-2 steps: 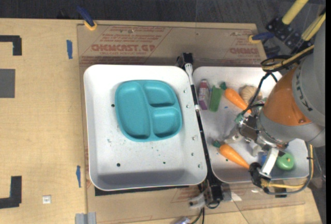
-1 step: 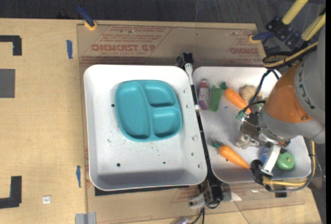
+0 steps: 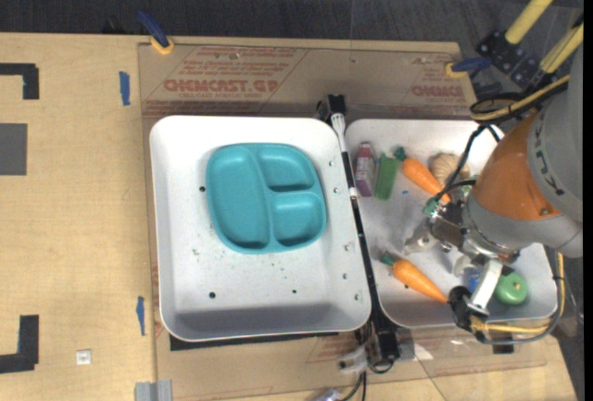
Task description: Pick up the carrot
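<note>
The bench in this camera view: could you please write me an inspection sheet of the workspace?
Surface: left bin holds a teal divided plate; right bin holds the small items.
Job's things: two carrots in the right bin, upper carrot near the far wall, lower carrot near the front wall.
Clutter: green block, pink item, a beige object, a green round item.
Grippers: end effector sits low over the right bin between the two carrots; grasp cannot be judged.
Cables: black and yellow cables run along the arm.
Surroundings: cardboard sheet with blue tape marks, dark floor beyond.
</note>
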